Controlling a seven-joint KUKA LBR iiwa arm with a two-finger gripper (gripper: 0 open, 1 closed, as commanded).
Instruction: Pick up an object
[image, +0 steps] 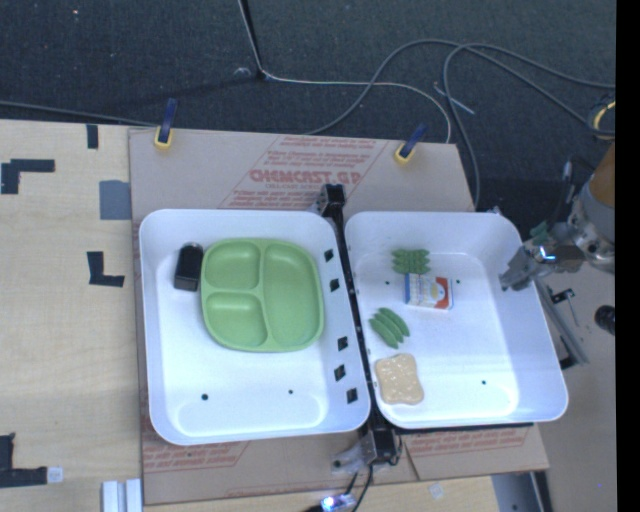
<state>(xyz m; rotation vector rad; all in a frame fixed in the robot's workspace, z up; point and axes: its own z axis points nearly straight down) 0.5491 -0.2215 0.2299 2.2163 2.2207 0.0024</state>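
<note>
The right bin (500, 330) holds a dark green leafy piece (410, 261), a small white carton with blue and red print (428, 291), a green pea pod (389, 325) and a tan cracker-like slab (399, 379). In the left bin (180, 400) lie a green divided plate (263, 295) and a small black block (188, 267). My gripper (520, 268) hangs over the right bin's right rim, well to the right of the carton, with nothing seen between its fingers.
Both bins rest on a cardboard sheet (300, 165) held by yellow-and-blue clamps (164, 133) at the back. Black cables (400, 60) run across the dark floor behind. A black clip strip (340, 300) joins the bins along the middle.
</note>
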